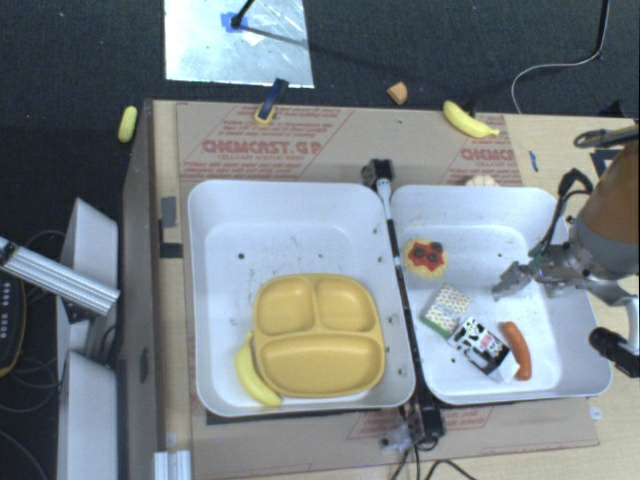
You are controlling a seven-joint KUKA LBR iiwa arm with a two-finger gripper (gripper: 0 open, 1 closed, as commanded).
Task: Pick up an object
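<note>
Jaws stand apart and hold nothing: in the camera view the gripper point(512, 279) hangs over the right bin point(540, 208), its grey fingers splayed toward the bin's middle, with white floor visible between them. Near it, toward the bin's front edge, lies an orange sausage-shaped toy point(516, 349), and touching that toy's left side is a small black-and-white patterned piece point(480, 345); just left again sits a flat pale green square with dots point(445, 310), and further back, near the divider, a round yellow toy with red spots on top point(425, 257). Of these the orange toy looks the likeliest pick, by my reading: small, light, probably smooth moulded plastic or rubber, rounded so it may roll or squirt out if pinched off-centre; a grasp across its narrow middle, with the fingers set crosswise to its length, seems safest. Its neighbour crowds one side, so one finger may nudge that piece. The flat square looks thin and hard to get under. In the left bin point(215, 218) rests a yellow three-compartment tray point(318, 334), glossy and rigid-looking, with a yellow banana point(254, 374) tucked against its front-left corner. Both bins are shallow, white and matte, scuffed with dark specks.
</note>
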